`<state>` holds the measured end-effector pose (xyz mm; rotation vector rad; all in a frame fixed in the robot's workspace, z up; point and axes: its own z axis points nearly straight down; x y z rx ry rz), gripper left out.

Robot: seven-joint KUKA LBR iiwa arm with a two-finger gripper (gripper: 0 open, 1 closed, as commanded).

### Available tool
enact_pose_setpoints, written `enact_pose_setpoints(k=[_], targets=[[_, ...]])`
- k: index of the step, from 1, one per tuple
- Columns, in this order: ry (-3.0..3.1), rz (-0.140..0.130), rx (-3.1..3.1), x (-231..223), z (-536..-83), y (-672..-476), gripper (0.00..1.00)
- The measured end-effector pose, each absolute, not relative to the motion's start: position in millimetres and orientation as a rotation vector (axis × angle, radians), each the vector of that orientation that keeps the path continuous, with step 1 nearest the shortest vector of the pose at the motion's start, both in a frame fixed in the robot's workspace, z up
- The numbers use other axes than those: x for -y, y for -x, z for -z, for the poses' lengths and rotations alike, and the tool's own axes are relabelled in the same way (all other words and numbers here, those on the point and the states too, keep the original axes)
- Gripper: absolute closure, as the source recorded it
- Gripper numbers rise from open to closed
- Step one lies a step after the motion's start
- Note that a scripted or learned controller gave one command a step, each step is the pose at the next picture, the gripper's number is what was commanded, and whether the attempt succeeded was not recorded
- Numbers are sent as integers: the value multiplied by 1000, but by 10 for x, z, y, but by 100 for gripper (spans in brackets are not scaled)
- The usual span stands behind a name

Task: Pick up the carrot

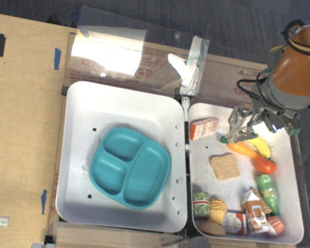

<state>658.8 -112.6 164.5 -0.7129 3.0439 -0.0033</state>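
Wooden bench (pixel 5 142), left bin (pixel 80 114), right bin (pixel 296 197) side by side

the carrot (pixel 244 149) is hemmed by the banana (pixel 259 145) and tomato (pixel 264 165); bare bin floor (pixel 202 158) lies leftward.

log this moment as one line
gripper over right bin | carrot beside banana, just below gripper | not lifted | teal plate left bin

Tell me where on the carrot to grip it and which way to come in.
Grip the carrot at its orange mid-body, coming straight down from above. It lies flat in the right bin, running left to right, so the fingers should close across its narrow width. The banana lies close along its far side and the tomato at its right end, so stay toward the left half. The gripper hangs just above.
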Motion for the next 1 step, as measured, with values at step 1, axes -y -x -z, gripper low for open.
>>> enact_pose_setpoints(k=[1], targets=[[1139, 4, -2917, 1157, -1021, -5875, 100]])
